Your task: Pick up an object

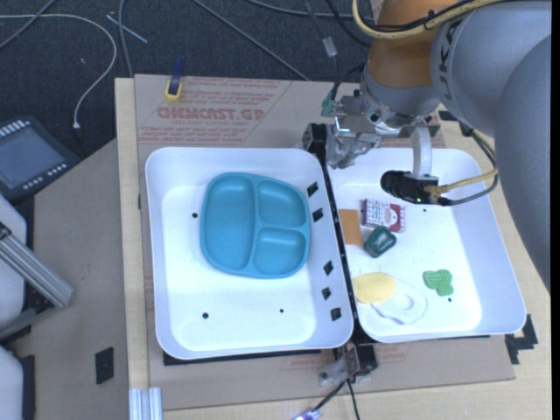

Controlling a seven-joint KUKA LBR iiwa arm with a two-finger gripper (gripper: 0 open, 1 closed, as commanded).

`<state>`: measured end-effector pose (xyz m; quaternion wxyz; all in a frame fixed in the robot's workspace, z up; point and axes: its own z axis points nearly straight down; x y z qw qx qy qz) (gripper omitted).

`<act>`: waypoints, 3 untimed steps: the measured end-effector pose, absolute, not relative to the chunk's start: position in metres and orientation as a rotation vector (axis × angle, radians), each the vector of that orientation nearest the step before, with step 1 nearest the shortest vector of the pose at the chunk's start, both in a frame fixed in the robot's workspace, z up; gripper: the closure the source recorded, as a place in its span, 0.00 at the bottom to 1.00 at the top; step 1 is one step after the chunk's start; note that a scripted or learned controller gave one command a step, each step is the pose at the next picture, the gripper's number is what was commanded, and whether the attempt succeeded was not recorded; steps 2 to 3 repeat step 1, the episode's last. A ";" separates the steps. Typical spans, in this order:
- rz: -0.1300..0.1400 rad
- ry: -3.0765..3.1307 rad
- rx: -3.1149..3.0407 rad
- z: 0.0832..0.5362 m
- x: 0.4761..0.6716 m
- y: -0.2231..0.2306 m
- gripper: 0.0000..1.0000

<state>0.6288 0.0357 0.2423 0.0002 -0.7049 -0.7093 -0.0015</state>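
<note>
Observed: the gripper [350, 147] sits over the far corner of the right bin [490, 252], next to the divider between the bins. I cannot tell from this view how it is set, and no item is seen in its grasp.

The pick candidates lie in the right bin, nearer the camera than the gripper: a tan block [350, 227] by the divider, a red-and-white packet [383, 214], a dark green piece [381, 241] touching the packet's near edge, a yellow lemon-shaped toy [374, 287] resting against a white fried-egg toy [404, 305], and a small green toy [437, 280] standing apart.

Recommendation: you would do best to target the small green toy, since it has free space on all sides. The packet, block and dark green piece crowd each other, so a descent there risks a double contact.

Surface: the bins rest on a cardboard sheet [219, 108]. The left bin [175, 278] holds a blue divided plate [256, 226]. Loose cables [79, 16] lie on the dark floor beyond, and a black device [31, 157] sits at the left.
</note>
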 end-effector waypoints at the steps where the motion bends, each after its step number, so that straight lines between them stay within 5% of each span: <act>1: -0.005 -2.228 -2.215 0.242 0.646 0.087 1.00; 3: -0.005 -2.228 -2.215 0.242 0.646 0.087 1.00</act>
